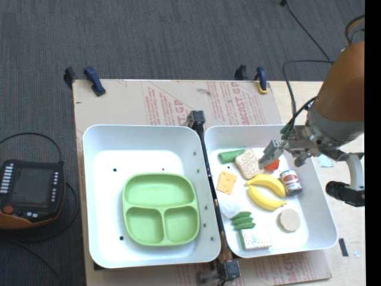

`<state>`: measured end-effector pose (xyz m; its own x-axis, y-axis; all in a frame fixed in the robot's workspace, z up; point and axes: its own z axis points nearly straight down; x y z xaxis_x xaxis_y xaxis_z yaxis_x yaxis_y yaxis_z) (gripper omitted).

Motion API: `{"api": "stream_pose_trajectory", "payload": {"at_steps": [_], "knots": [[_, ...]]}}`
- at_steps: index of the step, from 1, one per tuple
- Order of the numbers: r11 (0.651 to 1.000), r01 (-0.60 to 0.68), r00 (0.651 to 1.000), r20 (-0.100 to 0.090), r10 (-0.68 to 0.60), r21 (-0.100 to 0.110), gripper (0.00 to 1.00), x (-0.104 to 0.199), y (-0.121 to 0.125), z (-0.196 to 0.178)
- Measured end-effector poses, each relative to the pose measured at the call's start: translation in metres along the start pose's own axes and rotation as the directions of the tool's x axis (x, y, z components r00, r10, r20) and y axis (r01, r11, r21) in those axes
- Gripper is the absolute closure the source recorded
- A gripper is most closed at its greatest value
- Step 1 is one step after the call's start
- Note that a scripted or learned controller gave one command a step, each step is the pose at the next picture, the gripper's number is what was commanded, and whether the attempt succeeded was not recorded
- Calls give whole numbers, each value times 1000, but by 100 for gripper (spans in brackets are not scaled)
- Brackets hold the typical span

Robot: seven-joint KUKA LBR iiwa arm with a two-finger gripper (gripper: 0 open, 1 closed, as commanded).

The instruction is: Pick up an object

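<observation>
- Hanging over the right bin (315, 228), the gripper (271, 155) sits low at the bin's upper middle, reaching in from the right; whether it is spread or closed cannot be told.
- Just beside it, to the left, lies a cracker (247, 164); a small red piece (272, 165) shows directly beneath.
- A banana (266, 191) and a can (290, 182) lie slightly below it.
- The left bin (101, 148) holds a green divided plate (161, 208).

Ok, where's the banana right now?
The banana lies in the right-hand bin of the camera view, near its middle, just left of the small can and below the gripper.
</observation>
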<state>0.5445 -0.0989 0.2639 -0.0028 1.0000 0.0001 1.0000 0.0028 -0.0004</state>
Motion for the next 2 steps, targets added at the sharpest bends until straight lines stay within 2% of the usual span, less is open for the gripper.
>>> {"api": "stream_pose_trajectory", "payload": {"at_steps": [1,2], "knots": [[1000,-4,1000,-2,4,5,0,-34,-13,132],[1000,-1,1000,-1,1,3,0,-1,48,177]]}}
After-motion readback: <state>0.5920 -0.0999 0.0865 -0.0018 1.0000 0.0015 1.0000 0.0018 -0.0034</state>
